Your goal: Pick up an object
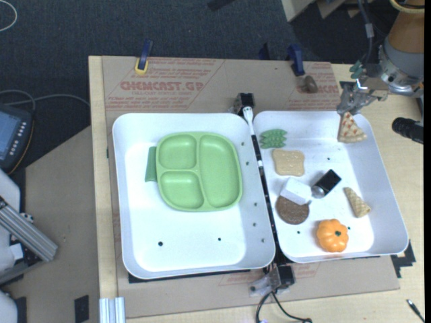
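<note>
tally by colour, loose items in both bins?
Green: 2 - the green three-compartment plastic tray in the left bin, the green leaf-shaped piece
Tan/beige: 3 - the tan toast slice, the pizza wedge under the hand, the beige elongated piece
Orange: 1 - the small orange pumpkin
Brown: 1 - the brown round disc
White: 1 - the white block
Black: 1 - the black box
Total: 9

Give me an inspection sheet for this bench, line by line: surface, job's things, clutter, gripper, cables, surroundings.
Surface: cardboard sheet under two white bins, left bin and right bin.
Job's things: in the right bin, pizza slice, green leaf, bread slice, black block, brown cookie, pumpkin, wedge.
Clutter: green divided tray in the left bin.
Gripper: gripper just above the pizza slice; grip unclear.
Cables: cable at front edge.
Surroundings: blue clamps, dark carpet.
</note>
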`<state>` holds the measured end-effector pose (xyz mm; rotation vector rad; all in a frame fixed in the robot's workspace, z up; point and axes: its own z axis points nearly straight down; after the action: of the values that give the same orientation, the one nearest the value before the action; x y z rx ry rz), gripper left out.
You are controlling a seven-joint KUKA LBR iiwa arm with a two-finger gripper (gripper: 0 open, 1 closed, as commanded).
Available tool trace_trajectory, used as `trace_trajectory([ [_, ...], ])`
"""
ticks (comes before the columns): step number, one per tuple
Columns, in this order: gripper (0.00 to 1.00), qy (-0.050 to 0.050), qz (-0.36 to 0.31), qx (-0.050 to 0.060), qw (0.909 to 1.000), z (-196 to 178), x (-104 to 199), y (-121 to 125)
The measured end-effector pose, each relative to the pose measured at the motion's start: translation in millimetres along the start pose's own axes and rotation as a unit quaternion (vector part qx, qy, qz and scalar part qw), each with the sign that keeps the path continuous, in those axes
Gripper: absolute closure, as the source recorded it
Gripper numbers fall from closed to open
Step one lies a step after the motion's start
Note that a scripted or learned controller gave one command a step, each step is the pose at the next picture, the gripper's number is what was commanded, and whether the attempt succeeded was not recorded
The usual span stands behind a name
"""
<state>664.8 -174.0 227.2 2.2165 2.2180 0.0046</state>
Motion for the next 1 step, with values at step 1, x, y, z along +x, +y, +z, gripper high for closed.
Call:
trace_trajectory([
  [1,1.00,0.002,-0.002,0.004,1.0000,-9.9,46.0,-32.7],
])
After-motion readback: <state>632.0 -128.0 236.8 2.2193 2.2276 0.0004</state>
